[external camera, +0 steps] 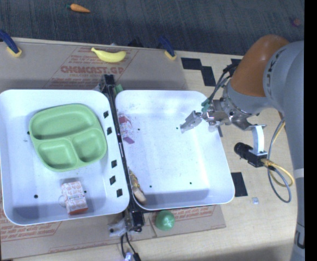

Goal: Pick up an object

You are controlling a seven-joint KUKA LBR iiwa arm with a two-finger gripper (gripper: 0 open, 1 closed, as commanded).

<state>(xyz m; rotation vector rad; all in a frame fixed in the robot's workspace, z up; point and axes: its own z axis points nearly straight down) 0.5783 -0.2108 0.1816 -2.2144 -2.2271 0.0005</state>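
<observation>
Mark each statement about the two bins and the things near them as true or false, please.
1. The green tray lies in the left bin. True.
2. The banana lies inside the right bin. False: it lies on the cardboard behind the bins.
3. The end effector is over the right bin. True.
4. The small carton stands on the green tray. False: it rests on the bin floor, in front of the tray.
5. A green ball lies outside the bins, at the front. True.
</observation>
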